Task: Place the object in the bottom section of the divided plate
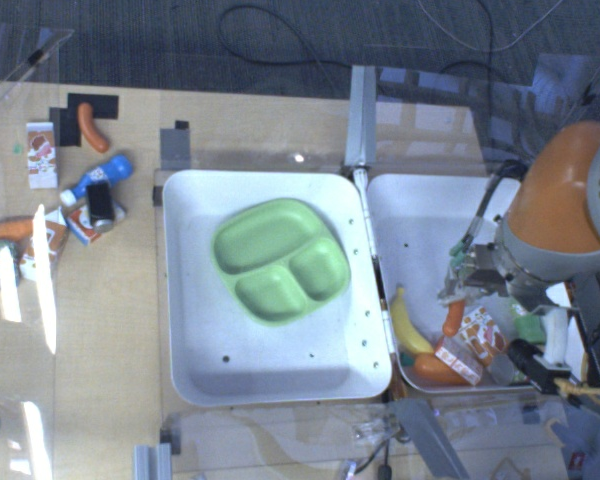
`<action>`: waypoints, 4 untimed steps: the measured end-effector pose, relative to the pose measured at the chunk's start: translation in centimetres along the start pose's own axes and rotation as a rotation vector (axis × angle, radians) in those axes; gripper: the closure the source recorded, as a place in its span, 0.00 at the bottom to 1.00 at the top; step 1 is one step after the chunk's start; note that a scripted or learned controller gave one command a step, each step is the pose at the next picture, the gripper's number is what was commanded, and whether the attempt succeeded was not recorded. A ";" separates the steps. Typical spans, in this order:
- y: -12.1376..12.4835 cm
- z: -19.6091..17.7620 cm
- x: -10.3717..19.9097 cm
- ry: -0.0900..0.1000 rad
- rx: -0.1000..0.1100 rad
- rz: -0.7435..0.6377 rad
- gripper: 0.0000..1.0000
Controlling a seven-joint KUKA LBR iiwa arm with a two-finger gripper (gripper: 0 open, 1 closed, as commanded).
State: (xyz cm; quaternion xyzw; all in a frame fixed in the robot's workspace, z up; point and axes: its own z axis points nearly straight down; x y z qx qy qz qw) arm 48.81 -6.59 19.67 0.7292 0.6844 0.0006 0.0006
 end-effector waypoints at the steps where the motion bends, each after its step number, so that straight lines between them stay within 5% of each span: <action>1: 5.5 -2.4 5.6 0.000 -0.001 -0.042 1.00; 2: 15.5 -7.0 12.7 -0.001 -0.002 -0.132 1.00; 3: 16.7 1.0 22.4 0.001 0.000 -0.299 1.00; 4: 16.7 1.0 22.5 0.001 -0.001 -0.299 0.00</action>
